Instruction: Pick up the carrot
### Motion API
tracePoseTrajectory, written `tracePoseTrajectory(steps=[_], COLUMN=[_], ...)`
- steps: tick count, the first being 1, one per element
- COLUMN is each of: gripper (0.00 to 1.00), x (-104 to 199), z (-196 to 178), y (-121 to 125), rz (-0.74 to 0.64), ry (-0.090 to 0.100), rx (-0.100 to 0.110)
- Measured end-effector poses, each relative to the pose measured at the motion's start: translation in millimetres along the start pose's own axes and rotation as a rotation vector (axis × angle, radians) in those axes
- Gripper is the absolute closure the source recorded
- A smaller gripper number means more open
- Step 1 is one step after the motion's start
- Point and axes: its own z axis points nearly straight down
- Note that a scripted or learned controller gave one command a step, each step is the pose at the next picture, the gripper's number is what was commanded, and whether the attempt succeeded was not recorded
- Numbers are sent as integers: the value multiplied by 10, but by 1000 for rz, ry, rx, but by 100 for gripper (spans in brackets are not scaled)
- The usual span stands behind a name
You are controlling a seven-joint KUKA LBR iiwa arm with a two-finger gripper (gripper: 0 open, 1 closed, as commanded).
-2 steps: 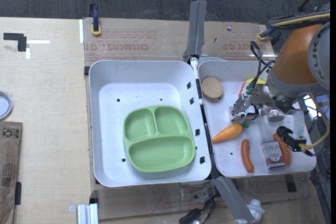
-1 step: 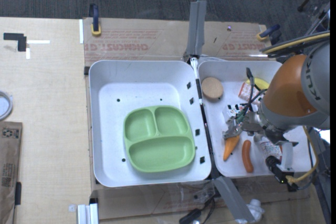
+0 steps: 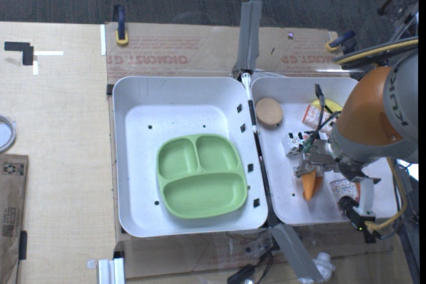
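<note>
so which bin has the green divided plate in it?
The left bin: the green plate lies there. The right bin holds the carrot and gripper.

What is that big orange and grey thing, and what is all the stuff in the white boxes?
That is a robot arm. A camera fixed above the bench looks down at a slant, and the arm reaches in from the right side of the picture. At its end is a gripper, a small hand with two fingers.

On the bench sit two shallow white bins. The left bin holds a green plate split into three sections. The right bin holds an orange carrot, a round tan disc like a cookie, and some small packets and toy foods I cannot make out.

The gripper is down right over the carrot's top end. I cannot tell whether it has actually grabbed it.
</note>
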Motion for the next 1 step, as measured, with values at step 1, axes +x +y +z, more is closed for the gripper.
tracePoseTrajectory(steps=[1], gripper=[100], x=[610], z=[-919], y=[39], rz=[-197], ry=[-2], rx=[-5])
